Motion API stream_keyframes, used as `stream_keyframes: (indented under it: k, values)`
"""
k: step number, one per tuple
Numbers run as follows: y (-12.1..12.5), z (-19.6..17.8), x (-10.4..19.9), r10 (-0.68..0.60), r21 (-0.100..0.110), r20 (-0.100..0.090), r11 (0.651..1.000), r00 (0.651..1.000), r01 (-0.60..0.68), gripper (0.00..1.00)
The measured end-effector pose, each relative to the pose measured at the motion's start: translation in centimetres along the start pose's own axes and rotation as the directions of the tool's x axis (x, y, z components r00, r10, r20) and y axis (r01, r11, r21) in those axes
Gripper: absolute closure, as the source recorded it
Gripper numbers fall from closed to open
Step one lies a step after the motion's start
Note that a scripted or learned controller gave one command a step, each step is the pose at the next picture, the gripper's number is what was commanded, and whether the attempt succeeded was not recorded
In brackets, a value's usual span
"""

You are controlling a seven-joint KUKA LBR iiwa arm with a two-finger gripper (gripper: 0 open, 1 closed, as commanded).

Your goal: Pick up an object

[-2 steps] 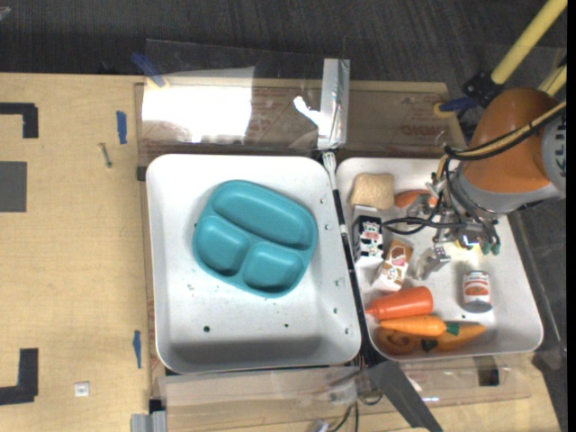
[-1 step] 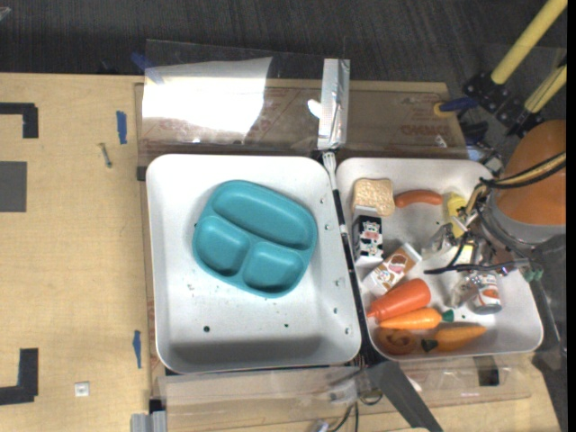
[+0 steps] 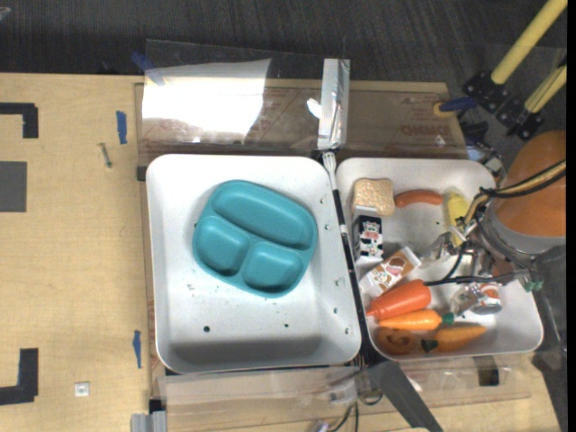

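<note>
The right bin (image 3: pixel 526 336) holds a heap of toy foods. Among them are a tan bread slice (image 3: pixel 373 196), an orange sausage (image 3: pixel 418 199), a small black-and-white carton (image 3: pixel 369 238), a red-orange carrot (image 3: pixel 400 299) and a yellow piece (image 3: pixel 456 211). My gripper (image 3: pixel 461 273) hangs low over the right half of this bin, just right of the carrot, amid cables. Beside it lies a small red-and-white packet (image 3: pixel 487 298). Nothing can be seen held in the gripper.
The left bin (image 3: pixel 180 313) carries a teal divided plate (image 3: pixel 255 236). More orange toy pieces (image 3: pixel 454 336) lie along the right bin's front wall. The arm's orange band (image 3: pixel 540 192) looms over that bin's right edge. Yellow bars (image 3: pixel 531 25) stand at the back right.
</note>
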State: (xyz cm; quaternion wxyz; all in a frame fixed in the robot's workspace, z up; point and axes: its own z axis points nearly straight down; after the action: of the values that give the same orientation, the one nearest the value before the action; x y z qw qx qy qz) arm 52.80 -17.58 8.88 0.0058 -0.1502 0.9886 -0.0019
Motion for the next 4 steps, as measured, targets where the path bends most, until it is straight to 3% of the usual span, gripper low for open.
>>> stream_keyframes:
  k: [1, 2, 3, 4]
  values:
    - [0.2, -0.2, 3.5, -0.3, 0.008, 0.01, 0.954, 0.954, 0.3, 0.0]
    - [-2.6, -1.2, -7.9, -0.294, -0.004, 0.0, 0.956, 0.956, 0.294, 0.0]
    - [-1.8, 0.2, -9.2, -0.234, -0.004, 0.0, 0.972, 0.972, 0.234, 0.0]
    - [1.9, 0.2, -12.3, -0.181, -0.003, 0.003, 0.983, 0.984, 0.181, 0.0]
